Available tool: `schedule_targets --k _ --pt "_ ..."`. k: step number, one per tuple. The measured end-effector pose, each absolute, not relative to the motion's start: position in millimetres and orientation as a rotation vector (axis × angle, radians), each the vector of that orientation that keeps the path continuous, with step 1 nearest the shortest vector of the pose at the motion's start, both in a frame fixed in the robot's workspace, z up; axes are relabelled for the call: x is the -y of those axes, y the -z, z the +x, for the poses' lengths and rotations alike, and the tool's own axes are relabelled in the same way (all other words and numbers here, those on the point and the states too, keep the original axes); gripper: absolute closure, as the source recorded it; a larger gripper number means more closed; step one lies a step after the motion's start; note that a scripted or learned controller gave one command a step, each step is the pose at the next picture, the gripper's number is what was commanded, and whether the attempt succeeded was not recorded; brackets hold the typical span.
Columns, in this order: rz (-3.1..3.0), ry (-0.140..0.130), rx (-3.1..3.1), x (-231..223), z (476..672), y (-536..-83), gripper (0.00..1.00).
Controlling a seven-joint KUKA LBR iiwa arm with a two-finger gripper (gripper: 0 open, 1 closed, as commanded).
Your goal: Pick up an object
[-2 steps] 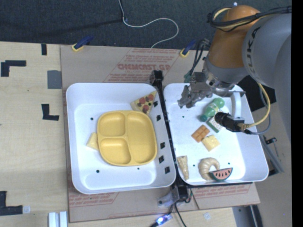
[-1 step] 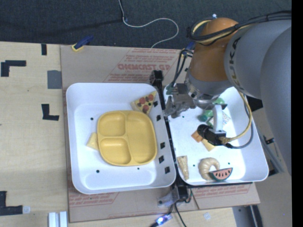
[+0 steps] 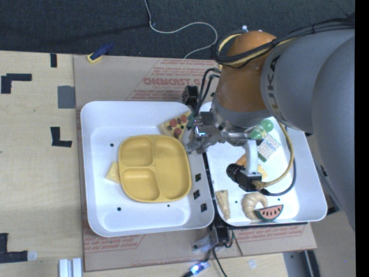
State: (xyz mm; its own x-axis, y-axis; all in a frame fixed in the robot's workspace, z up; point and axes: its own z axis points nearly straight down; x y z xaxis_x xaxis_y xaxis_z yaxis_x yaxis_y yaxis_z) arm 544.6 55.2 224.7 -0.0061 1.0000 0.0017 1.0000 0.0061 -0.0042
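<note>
While my gripper (image 3: 195, 133) hangs by the yellow plate (image 3: 154, 168), the pizza toy (image 3: 176, 124) sits just beside it; I cannot tell its state.

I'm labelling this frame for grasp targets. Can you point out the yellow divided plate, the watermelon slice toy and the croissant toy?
yellow divided plate (image 3: 154, 169): camera view, the ridge where its compartments meet.
watermelon slice toy (image 3: 270, 213): camera view, middle of its red flesh.
croissant toy (image 3: 252, 201): camera view, its tan curved back.
</note>
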Motion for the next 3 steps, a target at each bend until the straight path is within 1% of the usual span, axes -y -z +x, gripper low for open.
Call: schedule_targets --k 1,2,3 --pt "-2.215 -0.005 2.223 -80.6 544.2 -213.7 1.0" --pt "-2.218 -0.002 2.223 -79.8 551.3 -225.4 1.0" --pt "-2.217 -0.004 2.222 -72.6 546.8 -225.3 1.0"
